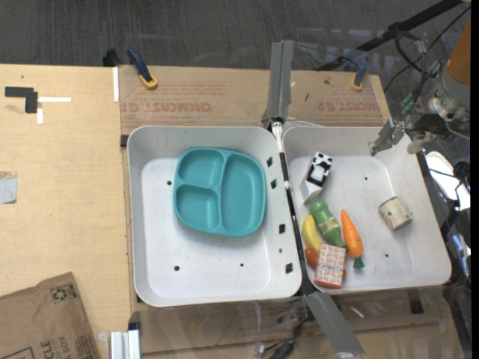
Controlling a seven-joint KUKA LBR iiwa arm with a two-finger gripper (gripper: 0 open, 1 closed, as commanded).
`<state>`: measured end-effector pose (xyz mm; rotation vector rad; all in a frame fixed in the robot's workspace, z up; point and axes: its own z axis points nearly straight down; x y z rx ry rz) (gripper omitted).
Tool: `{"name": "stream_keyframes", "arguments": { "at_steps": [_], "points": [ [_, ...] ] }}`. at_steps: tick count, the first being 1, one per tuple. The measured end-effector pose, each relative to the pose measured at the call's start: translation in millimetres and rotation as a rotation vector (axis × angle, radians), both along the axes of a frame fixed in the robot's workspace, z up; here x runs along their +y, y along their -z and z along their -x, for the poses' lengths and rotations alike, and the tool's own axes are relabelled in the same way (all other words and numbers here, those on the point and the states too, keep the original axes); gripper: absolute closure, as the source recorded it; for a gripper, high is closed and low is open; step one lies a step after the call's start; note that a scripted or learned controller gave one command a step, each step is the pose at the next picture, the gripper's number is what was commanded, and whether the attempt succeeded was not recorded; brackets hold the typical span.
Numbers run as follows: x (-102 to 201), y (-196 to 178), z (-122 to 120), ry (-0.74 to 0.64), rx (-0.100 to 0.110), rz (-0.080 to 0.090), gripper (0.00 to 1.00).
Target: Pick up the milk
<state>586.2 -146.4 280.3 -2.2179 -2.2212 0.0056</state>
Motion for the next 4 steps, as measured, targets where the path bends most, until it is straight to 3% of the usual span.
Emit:
{"name": "stream_keyframes", "arguments": {
  "at_steps": [1,2,3,4],
  "points": [
    [26.3,119.3,-15.9,0.141,0.000,0.000,0.00],
    [46.2,167.3,-57.1,0.153,-0.026,0.002,0.00],
    [51.4,172.7,-49.9,0.118,-0.042,0.003,0.00],
    [49.9,173.0,-40.9,0.067,-0.041,0.001,0.00]
  ]
}}
